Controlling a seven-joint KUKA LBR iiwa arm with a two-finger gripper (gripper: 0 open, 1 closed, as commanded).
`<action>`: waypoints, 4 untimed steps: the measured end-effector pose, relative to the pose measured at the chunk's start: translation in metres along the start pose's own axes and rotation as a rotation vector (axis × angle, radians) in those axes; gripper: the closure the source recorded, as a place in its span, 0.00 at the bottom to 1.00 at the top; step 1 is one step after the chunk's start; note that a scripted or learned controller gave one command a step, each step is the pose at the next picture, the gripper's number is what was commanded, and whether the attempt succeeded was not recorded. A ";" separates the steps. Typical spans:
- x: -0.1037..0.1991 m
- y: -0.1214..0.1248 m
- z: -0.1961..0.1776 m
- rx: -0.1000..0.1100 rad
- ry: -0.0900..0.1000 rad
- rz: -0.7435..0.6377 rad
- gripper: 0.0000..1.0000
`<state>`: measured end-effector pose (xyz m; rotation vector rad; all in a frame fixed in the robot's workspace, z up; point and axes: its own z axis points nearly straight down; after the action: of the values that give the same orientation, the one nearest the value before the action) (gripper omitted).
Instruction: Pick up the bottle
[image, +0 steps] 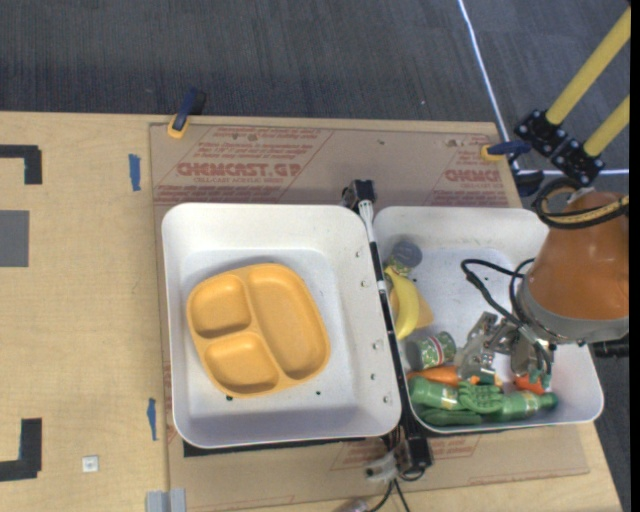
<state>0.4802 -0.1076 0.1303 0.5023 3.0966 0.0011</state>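
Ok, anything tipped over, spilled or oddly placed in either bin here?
Nothing spilled. The green bottle lies on its side along the right bin's near wall, crowded against a small can, carrots and a banana. The yellow divided plate sits flat but skewed in the left bin.

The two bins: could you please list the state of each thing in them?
Green bottle: lying on its side, right bin.
Banana: lying along the divider.
Small can: tipped on its side.
Yellow plate: right side up, left bin.
Gripper: low over the bottle.

End effector (500, 350) above green bottle (480, 400)
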 end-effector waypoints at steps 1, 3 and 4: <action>-0.012 -0.031 -0.200 0.001 -0.002 -0.258 1.00; -0.005 -0.016 0.026 -0.001 0.003 -0.735 1.00; -0.068 0.031 0.042 -0.001 0.003 -1.172 1.00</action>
<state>0.5546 -0.0994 0.0882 -1.2950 2.8604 -0.0015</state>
